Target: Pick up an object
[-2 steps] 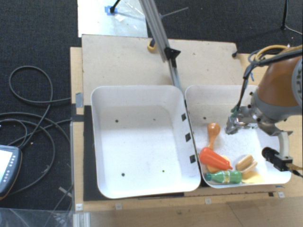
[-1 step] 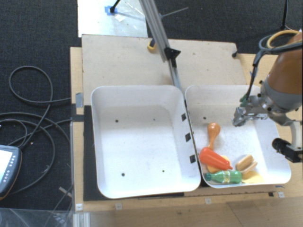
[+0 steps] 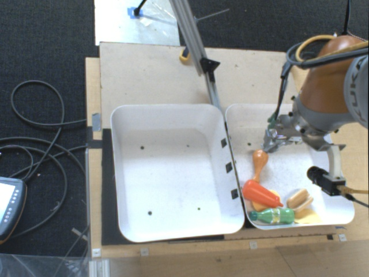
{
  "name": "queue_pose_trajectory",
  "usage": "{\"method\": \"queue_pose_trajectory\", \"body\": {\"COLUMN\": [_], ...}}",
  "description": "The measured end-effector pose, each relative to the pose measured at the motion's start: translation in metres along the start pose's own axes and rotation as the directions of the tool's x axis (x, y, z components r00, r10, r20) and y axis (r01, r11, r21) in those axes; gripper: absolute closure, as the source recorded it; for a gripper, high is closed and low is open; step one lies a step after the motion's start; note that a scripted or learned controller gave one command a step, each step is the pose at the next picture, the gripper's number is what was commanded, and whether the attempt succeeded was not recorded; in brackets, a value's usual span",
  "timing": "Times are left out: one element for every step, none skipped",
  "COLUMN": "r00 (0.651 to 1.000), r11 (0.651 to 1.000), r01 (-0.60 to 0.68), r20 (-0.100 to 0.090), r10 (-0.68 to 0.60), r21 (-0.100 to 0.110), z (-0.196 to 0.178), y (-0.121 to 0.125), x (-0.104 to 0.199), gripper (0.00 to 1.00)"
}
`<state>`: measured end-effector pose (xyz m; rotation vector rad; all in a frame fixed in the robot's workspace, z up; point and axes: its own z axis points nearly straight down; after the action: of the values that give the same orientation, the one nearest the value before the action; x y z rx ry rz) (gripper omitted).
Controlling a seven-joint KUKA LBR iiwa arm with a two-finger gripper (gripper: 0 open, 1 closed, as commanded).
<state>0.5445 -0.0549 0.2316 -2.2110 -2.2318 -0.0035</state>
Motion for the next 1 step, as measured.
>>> {"method": "queue_pose_trajectory", "body": {"r00": [1.0], "r11": [1.0], "r01": [0.002], "r20": [-0.002], "r10": [-0.002], "r21": [0.001], "z": [0.0033], "y": [0.0015], "x": [0.0628], "gripper": [1.0]}}
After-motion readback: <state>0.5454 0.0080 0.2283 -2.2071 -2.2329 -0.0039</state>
